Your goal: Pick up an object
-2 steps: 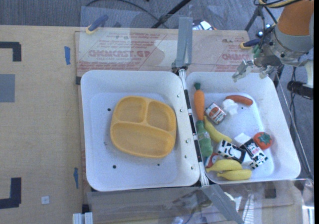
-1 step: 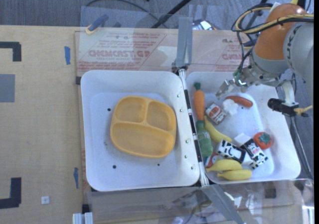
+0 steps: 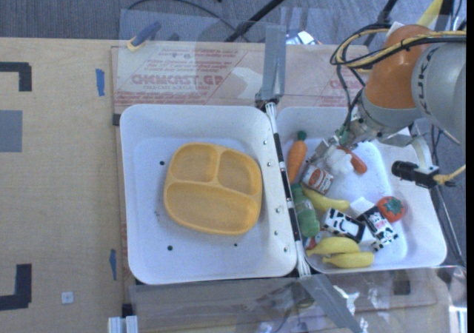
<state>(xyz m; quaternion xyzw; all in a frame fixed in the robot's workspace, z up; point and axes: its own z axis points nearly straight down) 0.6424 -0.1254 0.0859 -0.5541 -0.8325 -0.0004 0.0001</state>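
The right bin (image 3: 426, 246) holds a jumble of toy food. An orange carrot (image 3: 296, 157) lies by its left wall, with a small red-and-white can (image 3: 319, 178) beside it. A yellow banana (image 3: 326, 200) lies mid-bin and two more bananas (image 3: 344, 251) lie near the front wall. A red tomato (image 3: 390, 208), a black-and-white patterned block (image 3: 344, 224) and a green piece (image 3: 307, 219) lie among them. My gripper (image 3: 335, 149) hangs low over the bin's far half, just above a white piece (image 3: 339, 162) and a small orange-red piece (image 3: 358, 163).
The left bin (image 3: 141, 250) holds a yellow divided plate (image 3: 213, 188). A ridge (image 3: 284, 183) separates the two bins. The grey arm with its orange band (image 3: 392, 72) comes in from the upper right, trailing yellow and black cables. Cardboard lies behind the bins.
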